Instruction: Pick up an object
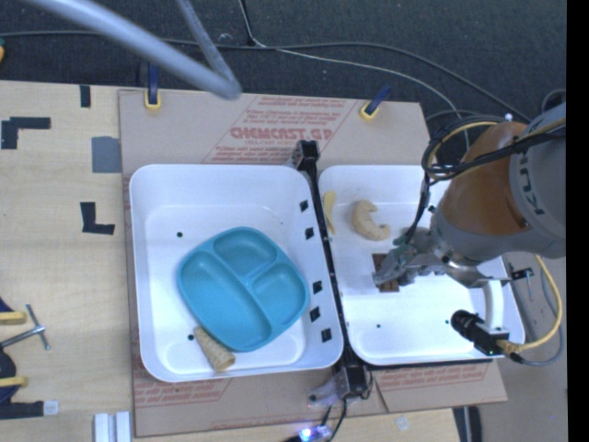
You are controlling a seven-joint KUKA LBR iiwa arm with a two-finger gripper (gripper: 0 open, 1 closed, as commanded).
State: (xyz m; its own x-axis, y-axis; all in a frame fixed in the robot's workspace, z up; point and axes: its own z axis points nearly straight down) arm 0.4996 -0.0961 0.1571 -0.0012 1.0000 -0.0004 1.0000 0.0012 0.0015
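Currently, two shallow white bins are seen side by side on a sheet of brown cardboard (276, 132) laid over the wooden tabletop (55, 256). The left bin (152, 191) holds a blue divided plate (241, 286), set at a slant near the middle, and a small tan cone-shaped piece (213, 348) that lies at the plate's lower edge, touching or just under its rim. In the right bin (414, 346), a pale curved object resembling a croissant (368, 220) is found near the upper left part of the floor, and a thin yellowish strip (329, 212) lies just beside the divider between the bins. The grey arm (543, 187), with its orange band (483, 187), is reached in from the right and is bent over the right bin. The pincer (394, 270) is lowered to the middle of that bin, below and slightly to the right of the croissant-like object and apart from it. A small dark shape is seen at the pincer tips, but it cannot be told whether this is a held thing or part of the tool, and whether the pincer is spread or pressed together cannot be told either.
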